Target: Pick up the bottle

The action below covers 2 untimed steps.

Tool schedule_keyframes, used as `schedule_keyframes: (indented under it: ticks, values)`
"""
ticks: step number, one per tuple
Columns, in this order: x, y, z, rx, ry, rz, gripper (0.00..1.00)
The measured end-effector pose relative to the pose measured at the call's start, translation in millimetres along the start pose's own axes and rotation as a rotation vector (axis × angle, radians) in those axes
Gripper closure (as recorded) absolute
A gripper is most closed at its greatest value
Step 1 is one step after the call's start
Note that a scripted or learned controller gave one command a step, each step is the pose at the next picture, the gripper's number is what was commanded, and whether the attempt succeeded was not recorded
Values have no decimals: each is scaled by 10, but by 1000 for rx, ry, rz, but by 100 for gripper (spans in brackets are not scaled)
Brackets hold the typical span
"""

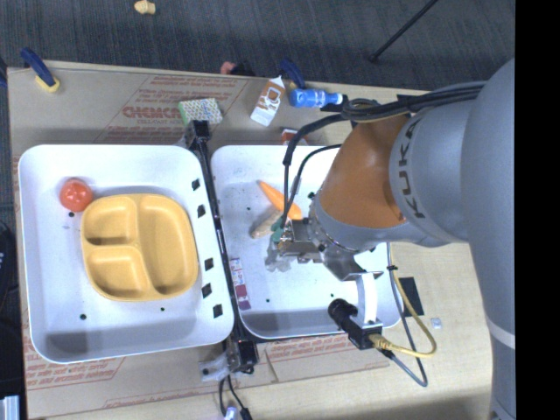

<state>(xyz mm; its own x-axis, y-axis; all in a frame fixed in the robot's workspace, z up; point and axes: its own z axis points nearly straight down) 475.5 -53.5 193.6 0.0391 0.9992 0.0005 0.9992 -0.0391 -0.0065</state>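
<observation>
Camera view: arm [411,173] reaching into right bin [262,318], gripper [287,241] low over bin floor, grip state cannot tell, blue bottle [313,99] outside on bench behind right bin, yellow divided plate [140,243] and red ball [75,193] in left bin [52,322], carrot [278,198] in right bin.

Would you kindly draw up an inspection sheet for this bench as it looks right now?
Surface: bench bearing left bin and right bin.
Job's things: bottle not identifiable; tan object lies by the tool.
Clutter: yellow divided plate and red ball in left bin; orange carrot in right bin; blue clamp, small carton behind.
Grippers: tool low in right bin, finger state unclear.
Cables: black cables; yellow cable.
Surroundings: dark floor.
</observation>
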Motion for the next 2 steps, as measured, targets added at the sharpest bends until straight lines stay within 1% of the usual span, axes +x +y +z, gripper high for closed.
schedule_keyframes:
  ticks: [1,2]
  values:
    - [596,-17,23,-2,1,354,100]
    - [515,-17,24,0,0,-234,100]
